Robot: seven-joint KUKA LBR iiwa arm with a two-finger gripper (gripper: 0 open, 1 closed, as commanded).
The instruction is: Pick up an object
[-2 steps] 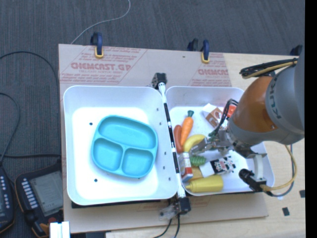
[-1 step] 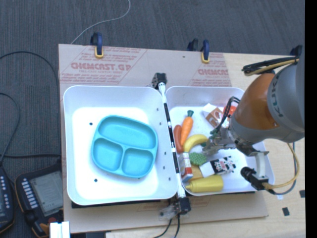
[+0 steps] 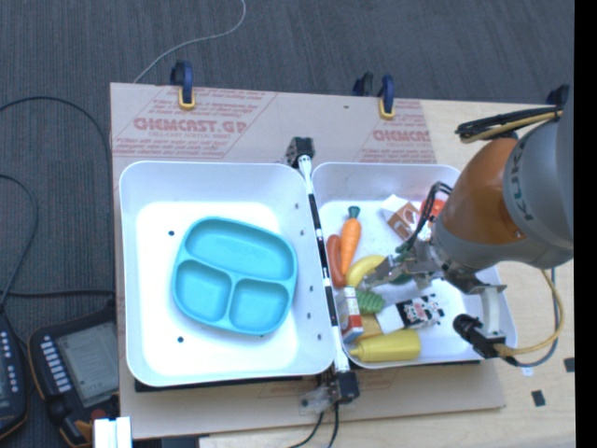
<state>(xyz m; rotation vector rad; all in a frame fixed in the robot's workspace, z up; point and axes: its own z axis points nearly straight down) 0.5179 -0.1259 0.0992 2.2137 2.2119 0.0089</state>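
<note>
The right bin holds a heap of toy food: an orange carrot, a red piece beside it, a yellow banana, a green item, a long yellow piece, a brown packet and a white-and-black item. My gripper reaches in from the right and sits low over the middle of the heap, just right of the banana and above the green item. The wrist hides whatever lies under it.
The left bin contains a blue three-compartment plate. A ridge divides the two bins. Blue clamps hold the board at the back. A cable loops by the right bin's front corner.
</note>
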